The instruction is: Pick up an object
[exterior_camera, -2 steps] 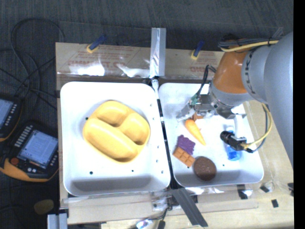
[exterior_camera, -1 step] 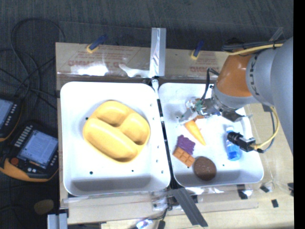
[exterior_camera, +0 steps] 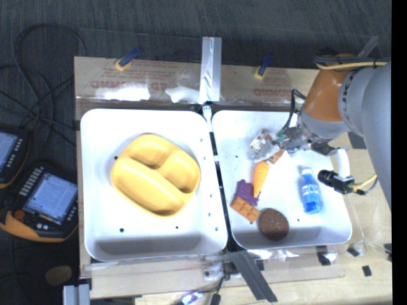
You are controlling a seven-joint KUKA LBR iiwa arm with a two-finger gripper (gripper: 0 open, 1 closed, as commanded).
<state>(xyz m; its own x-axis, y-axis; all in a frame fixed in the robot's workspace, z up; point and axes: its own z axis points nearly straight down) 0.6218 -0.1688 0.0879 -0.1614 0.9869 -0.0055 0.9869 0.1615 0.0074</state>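
Camera view, entry one: the arm comes in from the right, and I have its gripper low over the back of the right bin. I cannot tell how the gripper is set, and I see nothing held in it.

Step in hand, as I judge it: the reach down for a grasp, not yet a lift. The nearest candidate is the carrot, lying just in front of and slightly left of the gripper, its top close to the tool. A small pale item sits right at the gripper, too blurred to name.

Other contents of the right bin: purple block touching an orange waffle piece, both left of the carrot; brown ball near the front; blue bottle to the right, well apart from the gripper.

Left bin: one large yellow bun-shaped thing, not in reach of this approach.

Next move, in my view: settle squarely over one item, close, then rise cleanly without nudging neighbours.
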